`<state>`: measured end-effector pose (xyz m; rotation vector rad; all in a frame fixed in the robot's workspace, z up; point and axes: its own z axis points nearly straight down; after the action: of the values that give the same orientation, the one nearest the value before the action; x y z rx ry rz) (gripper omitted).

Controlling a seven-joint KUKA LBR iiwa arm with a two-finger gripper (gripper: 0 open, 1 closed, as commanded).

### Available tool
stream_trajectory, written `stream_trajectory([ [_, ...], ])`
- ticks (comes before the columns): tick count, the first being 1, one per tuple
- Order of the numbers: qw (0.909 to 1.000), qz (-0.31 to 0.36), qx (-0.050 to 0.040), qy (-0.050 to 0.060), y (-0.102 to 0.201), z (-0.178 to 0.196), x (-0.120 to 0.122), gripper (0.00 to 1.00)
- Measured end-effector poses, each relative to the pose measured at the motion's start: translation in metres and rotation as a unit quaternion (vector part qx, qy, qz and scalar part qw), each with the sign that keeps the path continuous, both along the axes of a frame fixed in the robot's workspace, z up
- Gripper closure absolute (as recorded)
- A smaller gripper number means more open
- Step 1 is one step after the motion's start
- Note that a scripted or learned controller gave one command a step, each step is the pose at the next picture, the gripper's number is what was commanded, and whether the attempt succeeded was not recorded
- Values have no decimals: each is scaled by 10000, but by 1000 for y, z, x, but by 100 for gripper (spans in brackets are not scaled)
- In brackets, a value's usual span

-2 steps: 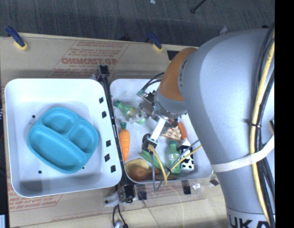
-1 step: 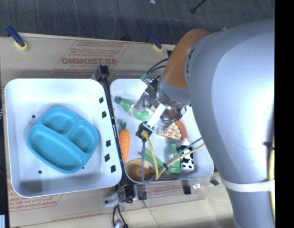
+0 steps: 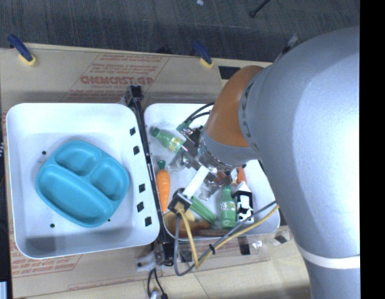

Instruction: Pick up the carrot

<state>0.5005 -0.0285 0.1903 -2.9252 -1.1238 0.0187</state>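
1 carrot in rt bin

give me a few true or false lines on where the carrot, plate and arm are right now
1. The carrot lies in the right bin. True.
2. The blue plate shares that bin. False: it sits in the left bin.
3. The arm hangs over the right bin. True.
4. The carrot rests on the plate. False: it lies on the bin floor, by the wall nearest the left bin.
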Motion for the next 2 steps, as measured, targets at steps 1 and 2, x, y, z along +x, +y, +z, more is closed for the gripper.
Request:
stream_trajectory([
  [1, 10000, -1, -2, -7, 0, 0, 1, 0],
  [2, 10000, -23, -19, -23, 25, 1, 5, 0],
])
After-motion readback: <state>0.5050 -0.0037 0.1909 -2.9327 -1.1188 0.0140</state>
